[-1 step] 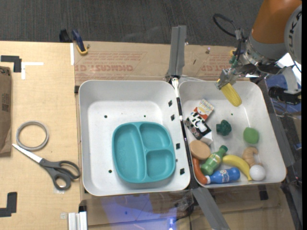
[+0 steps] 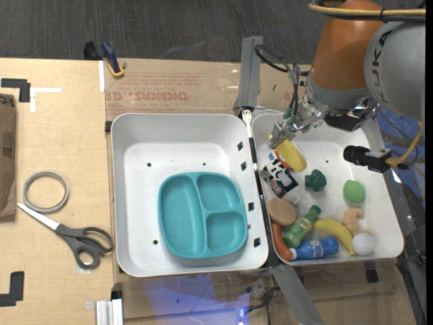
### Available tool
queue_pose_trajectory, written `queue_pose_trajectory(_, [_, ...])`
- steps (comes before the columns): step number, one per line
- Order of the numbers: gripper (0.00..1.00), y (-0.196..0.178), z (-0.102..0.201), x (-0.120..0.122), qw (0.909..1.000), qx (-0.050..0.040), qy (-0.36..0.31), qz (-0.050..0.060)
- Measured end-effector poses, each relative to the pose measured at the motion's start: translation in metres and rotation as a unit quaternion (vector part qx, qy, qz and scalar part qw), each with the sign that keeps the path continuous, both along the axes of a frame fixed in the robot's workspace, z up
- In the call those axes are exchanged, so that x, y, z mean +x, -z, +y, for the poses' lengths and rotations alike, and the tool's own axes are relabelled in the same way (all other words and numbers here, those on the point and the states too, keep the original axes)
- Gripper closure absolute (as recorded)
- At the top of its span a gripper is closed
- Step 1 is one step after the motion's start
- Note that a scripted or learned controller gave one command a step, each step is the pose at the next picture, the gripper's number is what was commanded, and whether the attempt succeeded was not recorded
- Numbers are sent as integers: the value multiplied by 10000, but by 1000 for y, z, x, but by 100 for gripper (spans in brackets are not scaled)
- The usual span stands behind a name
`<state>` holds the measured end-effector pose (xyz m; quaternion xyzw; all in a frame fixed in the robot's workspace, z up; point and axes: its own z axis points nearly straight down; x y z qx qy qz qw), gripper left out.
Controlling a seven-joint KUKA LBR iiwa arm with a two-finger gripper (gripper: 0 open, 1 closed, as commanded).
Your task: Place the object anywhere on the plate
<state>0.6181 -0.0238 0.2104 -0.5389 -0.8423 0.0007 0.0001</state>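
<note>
A robot's claw (image 2: 289, 128) hangs over the right bin (image 2: 387, 246), apparently gripping a yellow corn cob (image 2: 292, 154) destined for the teal plate (image 2: 203, 214) in the left bin (image 2: 135, 141).

Grey arm with orange wrist band (image 2: 352, 39) extends in from the right; two-finger gripper (image 2: 287, 128) points downward.
</note>
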Motion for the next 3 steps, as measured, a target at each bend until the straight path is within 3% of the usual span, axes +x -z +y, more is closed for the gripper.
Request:
queue_pose_trajectory(1, [100, 20, 60, -53, 9998, -1, 216, 6])
queue_pose_trajectory(2, [100, 19, 107, -129, 9999, 0, 127, 9])
queue_pose_trajectory(3, [0, 19, 106, -129, 9999, -1, 132, 8])
